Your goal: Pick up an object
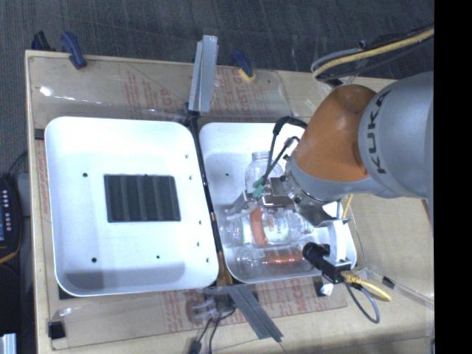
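My gripper [259, 211] reaches down into the right bin [221, 153], right over a heap of clear plastic bottles. One clear bottle [259, 169] stands out just behind the gripper, and another with an orange-red label [274, 257] lies along the bin's front wall. A third clear bottle with an orange patch [258, 228] lies directly beneath the gripper. The wrist and the orange band [335, 142] hide much of the bin's right half.
The left bin [74, 146] holds a dark ribbed rectangular panel [141, 198] at its middle. A grey bar [203, 72] stands at the back between the bins. Blue clamps [72, 49] grip the bench's far edge. Cables [369, 50] and yellow-handled pliers [369, 286] sit at the right.
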`<move>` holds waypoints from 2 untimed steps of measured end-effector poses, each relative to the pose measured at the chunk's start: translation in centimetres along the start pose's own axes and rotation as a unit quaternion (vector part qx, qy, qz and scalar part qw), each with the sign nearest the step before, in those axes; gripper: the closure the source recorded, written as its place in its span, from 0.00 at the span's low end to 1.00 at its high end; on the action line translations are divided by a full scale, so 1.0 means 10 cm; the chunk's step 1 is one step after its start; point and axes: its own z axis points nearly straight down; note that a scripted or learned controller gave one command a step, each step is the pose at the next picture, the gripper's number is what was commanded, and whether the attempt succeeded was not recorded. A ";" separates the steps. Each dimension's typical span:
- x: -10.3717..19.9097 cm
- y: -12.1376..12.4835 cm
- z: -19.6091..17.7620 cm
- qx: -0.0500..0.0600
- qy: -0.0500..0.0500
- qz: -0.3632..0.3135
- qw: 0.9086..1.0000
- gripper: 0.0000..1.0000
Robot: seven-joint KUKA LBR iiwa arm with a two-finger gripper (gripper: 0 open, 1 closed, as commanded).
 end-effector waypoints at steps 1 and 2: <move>-0.42 0.29 1.01 -0.018 -0.003 -0.041 0.999 0.00; -0.41 0.30 0.91 -0.019 -0.004 -0.044 0.999 1.00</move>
